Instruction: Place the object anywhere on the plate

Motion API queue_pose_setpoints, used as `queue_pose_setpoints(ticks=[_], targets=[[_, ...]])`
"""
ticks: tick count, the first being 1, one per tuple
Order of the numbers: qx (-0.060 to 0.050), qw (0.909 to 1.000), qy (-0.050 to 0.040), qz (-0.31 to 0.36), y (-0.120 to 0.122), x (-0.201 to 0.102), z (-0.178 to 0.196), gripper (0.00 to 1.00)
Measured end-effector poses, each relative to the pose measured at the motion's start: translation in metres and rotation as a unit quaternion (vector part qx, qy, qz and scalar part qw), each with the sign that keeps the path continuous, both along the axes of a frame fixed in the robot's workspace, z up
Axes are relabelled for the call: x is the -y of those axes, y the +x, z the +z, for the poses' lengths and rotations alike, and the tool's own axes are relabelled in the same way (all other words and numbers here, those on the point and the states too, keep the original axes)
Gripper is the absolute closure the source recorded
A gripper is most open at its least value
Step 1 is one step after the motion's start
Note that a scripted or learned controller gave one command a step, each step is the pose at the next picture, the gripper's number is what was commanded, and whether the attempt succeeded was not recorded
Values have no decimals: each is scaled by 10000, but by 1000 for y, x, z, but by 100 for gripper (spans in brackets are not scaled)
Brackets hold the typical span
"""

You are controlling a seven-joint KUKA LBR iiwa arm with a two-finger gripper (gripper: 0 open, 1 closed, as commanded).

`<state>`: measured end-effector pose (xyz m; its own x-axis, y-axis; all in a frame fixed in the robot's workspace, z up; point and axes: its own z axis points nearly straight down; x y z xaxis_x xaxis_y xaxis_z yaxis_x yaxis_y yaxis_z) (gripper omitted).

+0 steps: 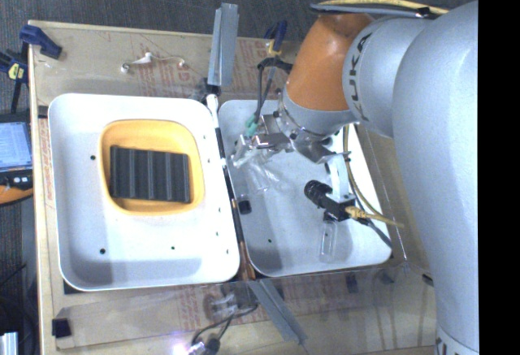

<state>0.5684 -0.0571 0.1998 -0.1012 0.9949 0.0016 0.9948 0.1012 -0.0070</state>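
We log: yellow plate (150, 132) in left bin (73, 183), 9 o'clock of gripper (258, 152); pincer state: cannot tell.

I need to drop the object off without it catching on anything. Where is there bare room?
In the left bin, bare white floor borders the yellow plate, widest below it. The plate's dark ribbed insert leaves a yellow rim. The right bin is crowded by the arm.
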Motion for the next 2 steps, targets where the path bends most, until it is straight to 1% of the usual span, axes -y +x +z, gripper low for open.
queue_pose_setpoints(ticks=[1,2], targets=[[36,9912,0,1324,29,-41,7,100],[18,9653,11,2610,35,-60,-8,100]])
